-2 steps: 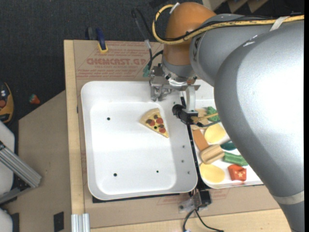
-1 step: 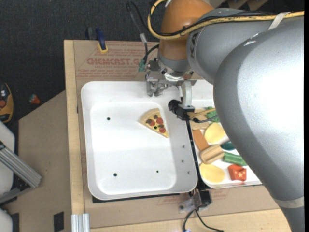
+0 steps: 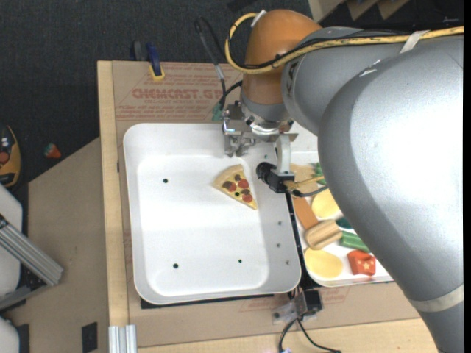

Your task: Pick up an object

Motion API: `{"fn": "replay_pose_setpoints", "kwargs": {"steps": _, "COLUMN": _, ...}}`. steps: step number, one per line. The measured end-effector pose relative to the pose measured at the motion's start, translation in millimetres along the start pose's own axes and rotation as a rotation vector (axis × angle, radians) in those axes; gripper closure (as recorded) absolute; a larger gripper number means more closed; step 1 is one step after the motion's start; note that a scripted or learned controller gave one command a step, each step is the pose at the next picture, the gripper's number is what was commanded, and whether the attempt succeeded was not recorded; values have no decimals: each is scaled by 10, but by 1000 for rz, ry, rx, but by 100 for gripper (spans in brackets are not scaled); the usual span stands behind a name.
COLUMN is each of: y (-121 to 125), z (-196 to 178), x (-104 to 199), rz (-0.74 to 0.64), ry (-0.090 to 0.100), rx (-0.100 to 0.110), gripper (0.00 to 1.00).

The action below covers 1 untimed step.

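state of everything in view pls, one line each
gripper: over the left bin's back edge, nothing seen between fingers
pizza slice: flat on the left bin floor, apart from gripper
left bin: holds pizza slice
right bin: holds a heap of toy food, partly hidden by arm

The bench (image 3: pixel 118 197) has a brown board top with red lettering printed along its far edge. Two shallow white bins rest on it side by side. The left bin (image 3: pixel 147 197) lies fully exposed; the right bin (image 3: pixel 318 276) is largely covered by the arm. A blue and yellow clamp (image 3: pixel 154 59) grips the bench's far edge. A black cable (image 3: pixel 298 329) trails over the near edge.
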State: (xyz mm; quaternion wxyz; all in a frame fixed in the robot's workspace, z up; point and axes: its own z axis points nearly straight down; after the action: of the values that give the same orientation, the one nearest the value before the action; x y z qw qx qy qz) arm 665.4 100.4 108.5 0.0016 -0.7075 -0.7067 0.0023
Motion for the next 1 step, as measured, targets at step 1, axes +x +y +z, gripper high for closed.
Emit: {"fn": "replay_pose_setpoints", "kwargs": {"steps": 1, "y": 10, "z": -203, "x": 443, "rz": -5, "ry": 3, "rx": -10, "gripper": 100}}
